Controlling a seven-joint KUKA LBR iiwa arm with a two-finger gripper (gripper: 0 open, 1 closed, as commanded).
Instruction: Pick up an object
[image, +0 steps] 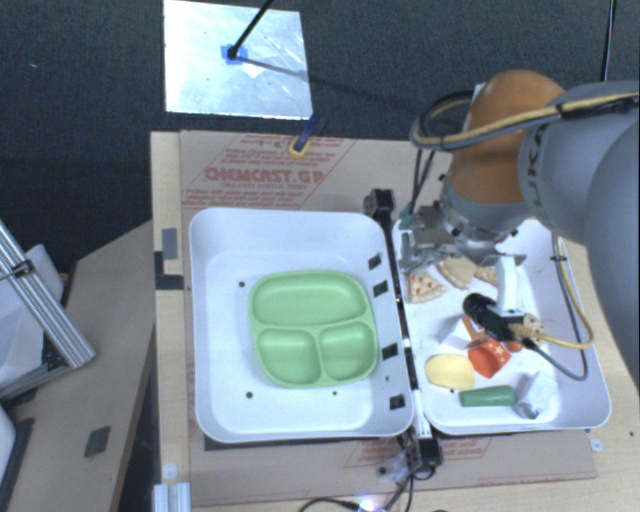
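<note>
- Gripper (421, 262) hangs low over the far left corner of the right bin (572, 392), close to the divider between the two bins; whether it is spread or pressed together cannot be told from this angle, and nothing can be seen pinched in it
- Arm (585, 170) comes in from the right and far side, its orange band (500, 125) above the wrist; it covers much of the bin's far right part
- Pizza slice (425, 290) lies flat on the bin floor just near of the gripper; whether they touch I cannot tell
- Tan piece (460, 272) lies just right of the pizza slice, partly under the wrist
- Yellow piece (451, 371) sits toward the near left of the same bin; red piece (489, 357) lies just beside it on the right; green piece (487, 396) lies flat, near of both
- Left bin (215, 300) holds a green divided tray (312, 328) at its middle, well apart from the gripper
</note>
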